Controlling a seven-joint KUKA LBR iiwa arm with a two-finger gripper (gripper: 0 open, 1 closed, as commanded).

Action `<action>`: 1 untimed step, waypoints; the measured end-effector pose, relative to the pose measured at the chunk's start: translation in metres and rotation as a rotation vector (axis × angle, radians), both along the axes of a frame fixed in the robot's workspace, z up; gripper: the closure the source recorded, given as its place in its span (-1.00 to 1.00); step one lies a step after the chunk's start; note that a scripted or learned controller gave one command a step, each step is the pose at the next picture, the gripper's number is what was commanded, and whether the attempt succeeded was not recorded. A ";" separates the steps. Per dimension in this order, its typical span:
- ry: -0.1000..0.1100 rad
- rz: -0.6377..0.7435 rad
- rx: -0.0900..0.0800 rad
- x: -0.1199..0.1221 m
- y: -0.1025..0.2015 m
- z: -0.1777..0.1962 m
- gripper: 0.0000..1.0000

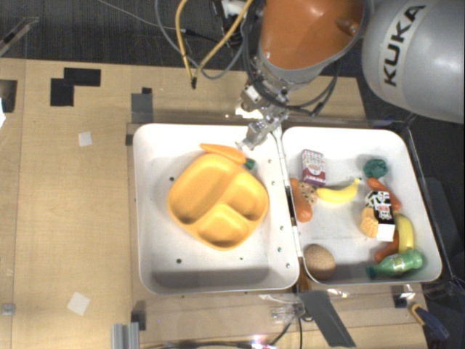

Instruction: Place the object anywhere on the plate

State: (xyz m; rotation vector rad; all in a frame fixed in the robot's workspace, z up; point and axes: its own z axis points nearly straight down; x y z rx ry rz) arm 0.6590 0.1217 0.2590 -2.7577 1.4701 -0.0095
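Across the grey arm [414, 49], black letters read KUKA.

**Colours on the tabletop**

The plate [218, 201] was yellow-orange, the carrot [221, 151] orange with a green tip. Both bins [156, 217] were white. A yellow banana [338, 193], a brown potato [319, 259] and a purple-and-white carton [313, 167] lay beside a green bottle [396, 264].

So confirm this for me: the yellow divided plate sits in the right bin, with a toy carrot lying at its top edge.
Not quite. The camera view shows the yellow divided plate in the left bin, not the right one. The rest holds: a toy carrot lies at its top edge. The right bin holds the other toy foods.
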 end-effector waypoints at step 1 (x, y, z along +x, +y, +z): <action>0.001 0.000 0.000 0.000 0.000 -0.001 -1.00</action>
